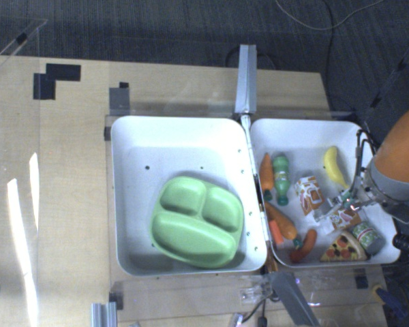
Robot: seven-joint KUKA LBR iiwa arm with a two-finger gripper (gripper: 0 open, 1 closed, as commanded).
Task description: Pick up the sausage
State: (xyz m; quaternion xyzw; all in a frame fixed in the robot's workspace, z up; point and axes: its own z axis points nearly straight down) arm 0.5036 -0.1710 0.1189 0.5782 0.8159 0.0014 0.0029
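The sausage [305, 244] is a short reddish-brown link lying at a slant near the front wall of the right bin [307, 129]. It rests between an orange carrot [281, 219] on its left and a pizza slice [342, 249] on its right. My gripper [345, 206] hangs low over the right half of that bin, up and to the right of the sausage and apart from it. It sits above a printed wrapper beside the pizza slice. The orange band of the arm [403, 148] rises behind it at the right edge.
The right bin also holds a second carrot [266, 172], a green bottle [281, 178], a banana [335, 165], a snack packet [309, 195] and a small can [366, 237]. A green divided plate [198, 221] lies in the left bin [143, 142].
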